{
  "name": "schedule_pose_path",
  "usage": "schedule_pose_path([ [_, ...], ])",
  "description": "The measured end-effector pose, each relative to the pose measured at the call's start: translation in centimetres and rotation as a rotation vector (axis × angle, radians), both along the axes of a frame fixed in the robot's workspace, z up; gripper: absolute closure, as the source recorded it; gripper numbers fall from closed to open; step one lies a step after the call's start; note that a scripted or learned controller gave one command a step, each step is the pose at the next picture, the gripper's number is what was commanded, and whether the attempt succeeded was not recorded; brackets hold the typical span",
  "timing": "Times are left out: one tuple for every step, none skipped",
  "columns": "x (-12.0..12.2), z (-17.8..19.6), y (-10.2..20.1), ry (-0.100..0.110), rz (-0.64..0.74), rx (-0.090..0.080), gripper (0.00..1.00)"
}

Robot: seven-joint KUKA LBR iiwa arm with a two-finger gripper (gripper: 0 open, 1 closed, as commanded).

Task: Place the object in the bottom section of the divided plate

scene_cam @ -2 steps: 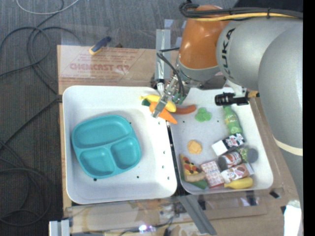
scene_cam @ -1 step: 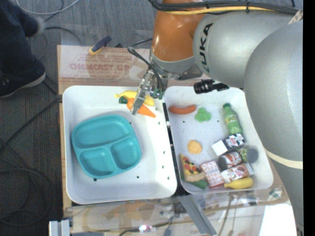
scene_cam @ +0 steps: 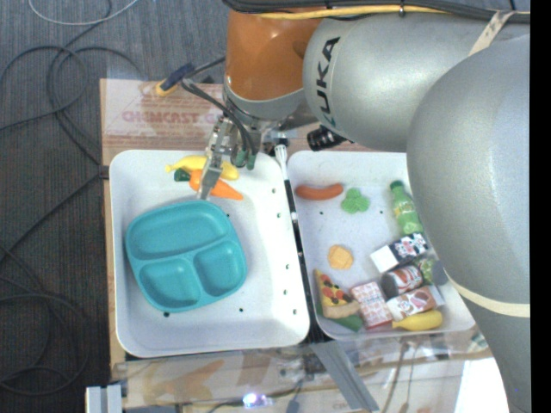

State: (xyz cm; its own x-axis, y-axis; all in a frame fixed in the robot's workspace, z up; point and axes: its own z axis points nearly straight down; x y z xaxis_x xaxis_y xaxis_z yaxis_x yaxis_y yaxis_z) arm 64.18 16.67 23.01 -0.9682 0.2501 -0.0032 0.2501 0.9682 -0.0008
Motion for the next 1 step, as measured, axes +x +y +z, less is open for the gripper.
schedule_pose_path([
  [0.01,0.00,-0.01,0.000,0.000,0.000,0.00],
])
